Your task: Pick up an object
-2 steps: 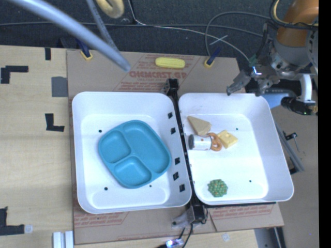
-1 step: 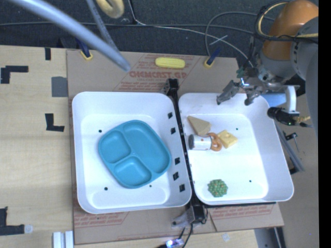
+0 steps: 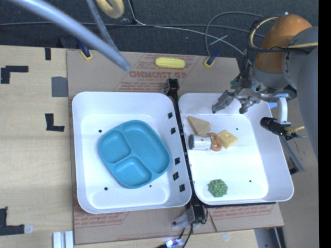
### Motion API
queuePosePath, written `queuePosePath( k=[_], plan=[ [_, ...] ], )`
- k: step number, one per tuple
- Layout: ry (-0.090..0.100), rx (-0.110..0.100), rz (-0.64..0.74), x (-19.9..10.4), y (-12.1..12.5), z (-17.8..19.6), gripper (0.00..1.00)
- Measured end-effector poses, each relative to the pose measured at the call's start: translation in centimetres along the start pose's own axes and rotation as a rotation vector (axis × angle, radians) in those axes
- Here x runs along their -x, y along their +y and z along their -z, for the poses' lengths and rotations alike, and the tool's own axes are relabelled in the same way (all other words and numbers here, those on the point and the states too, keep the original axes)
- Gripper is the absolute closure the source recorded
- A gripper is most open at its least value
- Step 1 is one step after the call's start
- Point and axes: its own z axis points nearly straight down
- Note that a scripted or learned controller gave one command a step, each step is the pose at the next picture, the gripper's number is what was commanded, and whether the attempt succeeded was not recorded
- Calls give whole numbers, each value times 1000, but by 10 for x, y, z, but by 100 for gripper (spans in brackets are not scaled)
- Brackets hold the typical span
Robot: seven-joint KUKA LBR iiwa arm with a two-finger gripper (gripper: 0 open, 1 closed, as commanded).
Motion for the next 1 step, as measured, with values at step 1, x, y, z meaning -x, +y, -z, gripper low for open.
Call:
queuePosePath(
  k=[1],
  plan=[
    [0, 2, 0, 1, -5, -44, 0]
  ],
)
